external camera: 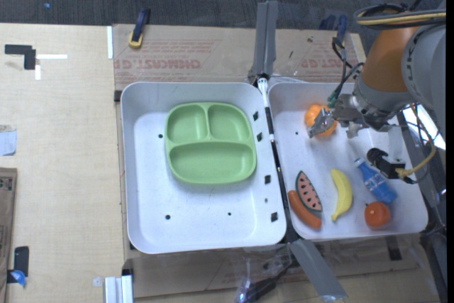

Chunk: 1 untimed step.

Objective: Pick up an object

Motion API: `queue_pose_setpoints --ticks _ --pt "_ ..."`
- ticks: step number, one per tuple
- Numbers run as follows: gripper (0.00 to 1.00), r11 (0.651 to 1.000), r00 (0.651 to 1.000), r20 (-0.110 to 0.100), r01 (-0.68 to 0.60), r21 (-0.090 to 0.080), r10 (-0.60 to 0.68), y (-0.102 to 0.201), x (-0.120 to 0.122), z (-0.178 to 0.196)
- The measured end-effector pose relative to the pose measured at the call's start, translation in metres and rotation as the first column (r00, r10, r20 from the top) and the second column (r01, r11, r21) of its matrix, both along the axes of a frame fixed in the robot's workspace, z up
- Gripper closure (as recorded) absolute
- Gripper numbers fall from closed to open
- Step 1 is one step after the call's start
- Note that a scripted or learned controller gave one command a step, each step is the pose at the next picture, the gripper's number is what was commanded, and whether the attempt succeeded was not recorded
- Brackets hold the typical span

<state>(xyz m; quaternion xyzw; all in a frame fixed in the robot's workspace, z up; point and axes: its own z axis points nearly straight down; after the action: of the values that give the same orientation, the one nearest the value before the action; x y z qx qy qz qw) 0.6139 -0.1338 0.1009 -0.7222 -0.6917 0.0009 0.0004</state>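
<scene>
In the right bin (284, 145), my gripper (325, 123) hangs low at the back, right against the right side of an orange fruit (312, 115) and partly covering it. Nearer the front lie a watermelon slice (308, 191), a yellow banana (342, 194) and a red-orange sausage (303, 211). A blue bottle (374, 182) and a red tomato (377, 214) sit to the right, below the arm's wrist.
The left bin (138, 174) holds a green divided plate (210, 142). A grey post (266, 39) rises behind the wall between the bins. Black cables (386, 161) hang from the arm over the right bin's right side.
</scene>
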Motion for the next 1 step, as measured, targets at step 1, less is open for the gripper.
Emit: queue_pose_setpoints --ticks 1 --pt "0.0 1.0 1.0 0.002 -0.016 0.0 0.016 -0.0038 0.0239 -0.0089"
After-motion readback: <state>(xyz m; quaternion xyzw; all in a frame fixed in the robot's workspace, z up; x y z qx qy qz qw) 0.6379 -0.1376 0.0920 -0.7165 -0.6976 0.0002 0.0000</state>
